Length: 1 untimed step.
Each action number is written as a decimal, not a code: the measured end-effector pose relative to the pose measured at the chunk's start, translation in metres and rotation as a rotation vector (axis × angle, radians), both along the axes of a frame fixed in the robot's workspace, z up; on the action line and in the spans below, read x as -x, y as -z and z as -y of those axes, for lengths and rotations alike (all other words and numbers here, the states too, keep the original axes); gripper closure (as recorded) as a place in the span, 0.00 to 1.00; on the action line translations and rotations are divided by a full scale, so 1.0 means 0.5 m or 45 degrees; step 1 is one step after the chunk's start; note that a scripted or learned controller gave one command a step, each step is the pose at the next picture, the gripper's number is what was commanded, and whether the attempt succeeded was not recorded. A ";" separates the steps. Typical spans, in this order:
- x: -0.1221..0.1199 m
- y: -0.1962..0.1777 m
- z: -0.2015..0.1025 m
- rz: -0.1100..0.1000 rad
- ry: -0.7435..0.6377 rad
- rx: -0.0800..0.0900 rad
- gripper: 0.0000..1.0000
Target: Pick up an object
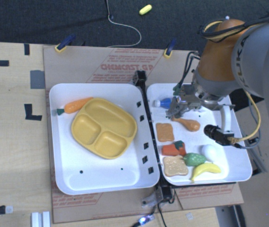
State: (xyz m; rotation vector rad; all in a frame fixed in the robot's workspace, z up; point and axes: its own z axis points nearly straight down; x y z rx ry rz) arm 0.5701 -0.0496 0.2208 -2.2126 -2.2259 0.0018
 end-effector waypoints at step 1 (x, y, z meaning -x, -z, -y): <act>0.042 -0.021 -0.092 -0.001 -0.001 -0.001 1.00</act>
